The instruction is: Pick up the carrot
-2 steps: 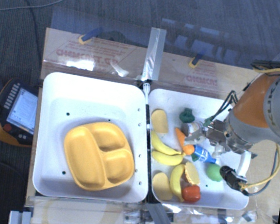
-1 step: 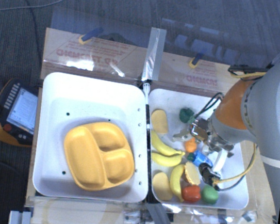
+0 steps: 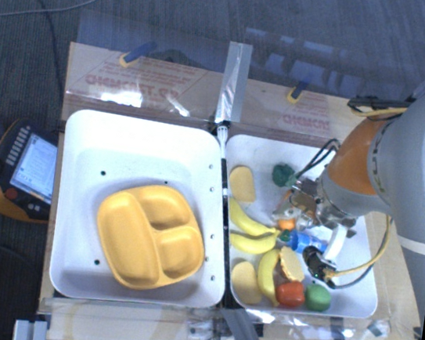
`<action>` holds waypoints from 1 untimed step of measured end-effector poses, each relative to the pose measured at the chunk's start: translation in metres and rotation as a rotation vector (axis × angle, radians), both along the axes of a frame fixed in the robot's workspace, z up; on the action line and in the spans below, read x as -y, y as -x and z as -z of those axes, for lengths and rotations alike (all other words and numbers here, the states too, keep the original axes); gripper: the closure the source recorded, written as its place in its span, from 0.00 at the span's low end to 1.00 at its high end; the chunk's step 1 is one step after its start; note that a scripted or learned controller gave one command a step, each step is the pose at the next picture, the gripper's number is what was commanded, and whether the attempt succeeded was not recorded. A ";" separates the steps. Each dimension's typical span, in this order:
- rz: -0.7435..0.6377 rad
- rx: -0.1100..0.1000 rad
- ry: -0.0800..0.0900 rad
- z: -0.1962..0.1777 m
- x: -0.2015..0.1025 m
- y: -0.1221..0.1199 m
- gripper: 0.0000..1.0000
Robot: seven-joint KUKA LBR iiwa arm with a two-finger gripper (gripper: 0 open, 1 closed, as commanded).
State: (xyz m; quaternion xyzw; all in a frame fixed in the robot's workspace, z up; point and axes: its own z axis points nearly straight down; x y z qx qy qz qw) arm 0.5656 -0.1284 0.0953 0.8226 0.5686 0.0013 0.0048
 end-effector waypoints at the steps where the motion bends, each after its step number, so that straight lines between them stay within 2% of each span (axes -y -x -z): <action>1: -0.283 -0.017 -0.004 -0.084 -0.078 -0.033 1.00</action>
